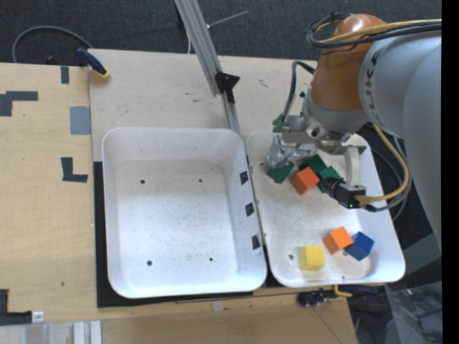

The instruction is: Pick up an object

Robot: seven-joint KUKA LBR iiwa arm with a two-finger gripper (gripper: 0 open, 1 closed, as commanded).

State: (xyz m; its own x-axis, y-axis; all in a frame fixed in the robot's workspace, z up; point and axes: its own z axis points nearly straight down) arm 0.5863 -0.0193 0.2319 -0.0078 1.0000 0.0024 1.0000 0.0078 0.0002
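**Around the left bin**

The left white bin (pixel 115 213) sits on a black mat (pixel 98 228) that shows along its left and lower edges. An aluminium bar (pixel 197 31) slants down towards the bin's upper right corner, ending in a black clamp (pixel 226 82). Grey tape patches (pixel 80 119) lie on the wooden bench (pixel 43 213) to the bin's left. Beyond its upper left corner rests a blue and yellow clip (pixel 94 61) on a black cable (pixel 39 34).
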